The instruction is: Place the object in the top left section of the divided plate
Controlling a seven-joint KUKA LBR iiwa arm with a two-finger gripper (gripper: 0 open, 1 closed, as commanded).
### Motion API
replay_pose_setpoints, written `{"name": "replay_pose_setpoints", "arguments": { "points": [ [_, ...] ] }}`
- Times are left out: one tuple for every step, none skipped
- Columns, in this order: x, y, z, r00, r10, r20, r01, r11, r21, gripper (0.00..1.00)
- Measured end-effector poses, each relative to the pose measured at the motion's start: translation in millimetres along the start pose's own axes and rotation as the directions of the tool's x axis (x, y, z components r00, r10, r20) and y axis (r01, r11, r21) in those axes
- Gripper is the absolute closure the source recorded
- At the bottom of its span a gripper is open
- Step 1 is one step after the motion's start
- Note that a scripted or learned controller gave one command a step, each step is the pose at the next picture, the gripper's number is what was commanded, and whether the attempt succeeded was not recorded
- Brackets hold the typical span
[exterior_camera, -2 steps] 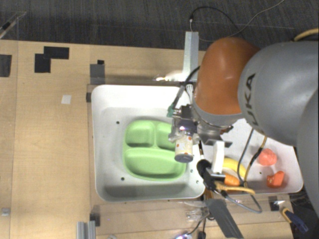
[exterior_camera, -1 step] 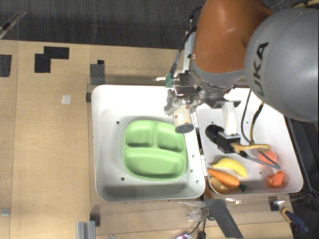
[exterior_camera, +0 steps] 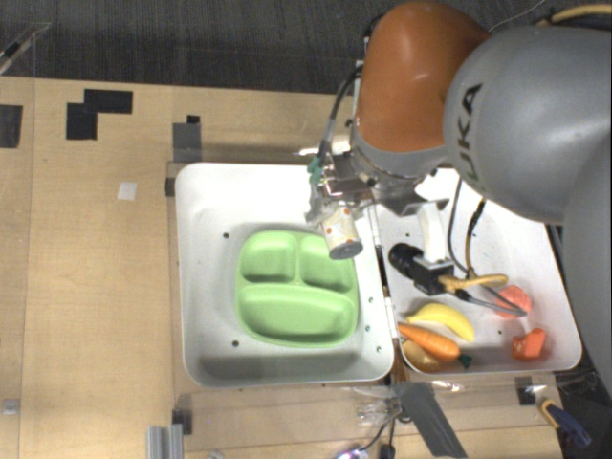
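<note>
Green and glossy, the divided plate [exterior_camera: 292, 316] lies in the left bin [exterior_camera: 206, 256], towards that bin's right wall. It has two small sections along its far side and one long section along its near side. All three sections are bare.

The gripper [exterior_camera: 335, 216] hangs over the plate's far right corner, under the arm's [exterior_camera: 535, 113] orange band. A small pale cylinder [exterior_camera: 339, 235], dotted with reddish marks and grey at its lower end, sits tilted right at the gripper's tip. It is above the rim of the top right section and well apart from the top left section [exterior_camera: 268, 254]. The gripper's body hides the contact, so I cannot tell whether the gripper is clamped on the cylinder or merely above it.

The right bin [exterior_camera: 521, 247] holds toy food along its near side. A yellow banana [exterior_camera: 448, 319] lies just behind an orange carrot [exterior_camera: 428, 338], and a brownish round piece [exterior_camera: 419, 356] is tucked into the near left corner. A pink piece [exterior_camera: 513, 298] and a red-orange piece [exterior_camera: 530, 343] lie towards the right.

Both bins rest on a pale wooden surface [exterior_camera: 96, 304] with black tape marks [exterior_camera: 96, 113] at its far left.
</note>
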State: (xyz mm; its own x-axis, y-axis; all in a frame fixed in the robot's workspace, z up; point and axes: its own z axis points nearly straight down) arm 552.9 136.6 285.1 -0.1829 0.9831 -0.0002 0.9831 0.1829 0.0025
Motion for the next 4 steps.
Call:
{"name": "replay_pose_setpoints", "arguments": {
  "points": [
    [29,-2,24,0.996,-0.086,-0.001,0.086,0.996,-0.001,1.0],
    [29,-2,24,0.996,-0.086,-0.001,0.086,0.996,-0.001,0.0],
    [30,-1,13,0.996,-0.089,-0.001,0.089,0.996,-0.005,1.0],
    [-17,-65,17,0.998,0.071,-0.001,-0.071,0.998,0.0,1.0]
  ]
}}
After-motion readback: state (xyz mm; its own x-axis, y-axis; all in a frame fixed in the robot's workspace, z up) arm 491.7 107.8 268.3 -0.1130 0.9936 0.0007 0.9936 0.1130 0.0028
